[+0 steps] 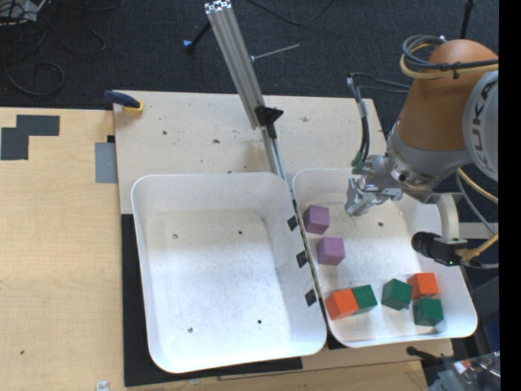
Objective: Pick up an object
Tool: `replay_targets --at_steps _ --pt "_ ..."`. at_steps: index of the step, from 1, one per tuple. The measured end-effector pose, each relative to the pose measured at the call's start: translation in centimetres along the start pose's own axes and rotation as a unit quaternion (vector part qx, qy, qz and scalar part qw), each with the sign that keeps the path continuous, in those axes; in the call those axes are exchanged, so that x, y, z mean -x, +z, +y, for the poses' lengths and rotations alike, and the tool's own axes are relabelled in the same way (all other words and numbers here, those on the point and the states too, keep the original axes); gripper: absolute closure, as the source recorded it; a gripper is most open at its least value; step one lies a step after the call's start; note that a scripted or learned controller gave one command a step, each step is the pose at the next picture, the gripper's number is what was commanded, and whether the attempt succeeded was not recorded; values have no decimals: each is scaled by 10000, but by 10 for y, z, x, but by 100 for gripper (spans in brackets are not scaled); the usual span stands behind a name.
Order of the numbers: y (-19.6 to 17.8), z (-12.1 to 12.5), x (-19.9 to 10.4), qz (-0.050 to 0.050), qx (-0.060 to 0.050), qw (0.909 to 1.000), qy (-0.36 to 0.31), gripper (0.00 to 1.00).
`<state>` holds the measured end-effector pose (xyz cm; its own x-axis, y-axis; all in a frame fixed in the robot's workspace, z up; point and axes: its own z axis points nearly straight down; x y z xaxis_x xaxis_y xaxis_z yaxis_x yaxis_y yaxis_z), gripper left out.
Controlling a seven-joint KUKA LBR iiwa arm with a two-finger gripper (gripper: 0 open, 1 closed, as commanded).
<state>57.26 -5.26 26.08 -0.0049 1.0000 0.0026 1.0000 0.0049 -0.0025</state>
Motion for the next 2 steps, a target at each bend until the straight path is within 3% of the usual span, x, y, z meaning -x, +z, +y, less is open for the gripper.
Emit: replay_targets --at_steps 2 --pt "16 20 -104 -4 0 10000 -2 100"
